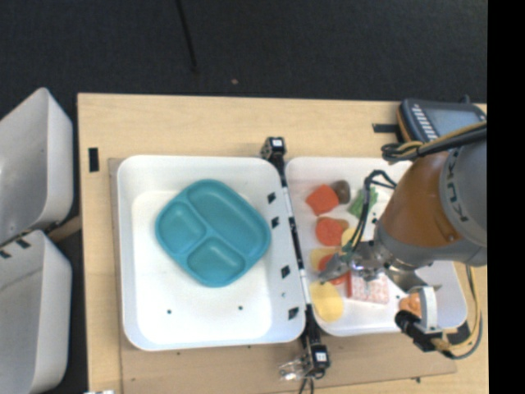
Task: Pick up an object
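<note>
Claw (332, 271) above right bin's (459, 310) toys, their axes unclear.

KUKA arm (447, 212): 1 rounded grey housing with a broad orange band, dark cables alongside, ending in a small metallic gripper (335, 269).

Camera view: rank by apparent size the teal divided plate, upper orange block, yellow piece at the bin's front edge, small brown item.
1. Teal divided plate, by far largest.
2. Upper orange block and yellow piece: look alike, not ranked.
3. Small brown item, smallest.
</note>
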Motion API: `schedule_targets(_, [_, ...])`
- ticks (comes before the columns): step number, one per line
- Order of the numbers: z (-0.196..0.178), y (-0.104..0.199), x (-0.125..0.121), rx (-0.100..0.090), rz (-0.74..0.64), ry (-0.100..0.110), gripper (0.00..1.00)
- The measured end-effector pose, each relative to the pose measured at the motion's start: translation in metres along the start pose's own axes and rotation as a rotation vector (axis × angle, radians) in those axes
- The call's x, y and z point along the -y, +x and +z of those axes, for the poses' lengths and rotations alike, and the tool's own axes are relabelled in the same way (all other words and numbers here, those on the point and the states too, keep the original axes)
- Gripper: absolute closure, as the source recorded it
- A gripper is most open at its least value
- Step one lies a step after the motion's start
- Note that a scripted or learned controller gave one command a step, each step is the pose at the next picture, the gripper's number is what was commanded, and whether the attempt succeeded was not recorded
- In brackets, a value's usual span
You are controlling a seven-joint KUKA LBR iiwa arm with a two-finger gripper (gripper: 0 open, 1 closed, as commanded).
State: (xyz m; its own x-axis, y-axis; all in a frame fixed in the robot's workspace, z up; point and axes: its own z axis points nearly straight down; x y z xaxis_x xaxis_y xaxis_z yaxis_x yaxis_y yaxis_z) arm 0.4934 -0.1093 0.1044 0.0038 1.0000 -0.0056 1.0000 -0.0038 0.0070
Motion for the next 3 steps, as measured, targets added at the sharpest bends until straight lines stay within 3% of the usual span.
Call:
schedule_targets(1, [-0.012, -0.002, -0.003, 0.003, 0.007, -0.010, 1.00])
schedule_targets(2, [-0.073, -0.004, 0.002, -0.004, -0.007, 0.002, 1.00])
schedule_targets(3, [-0.131, -0.011, -0.008, -0.003, -0.006, 0.000, 1.00])
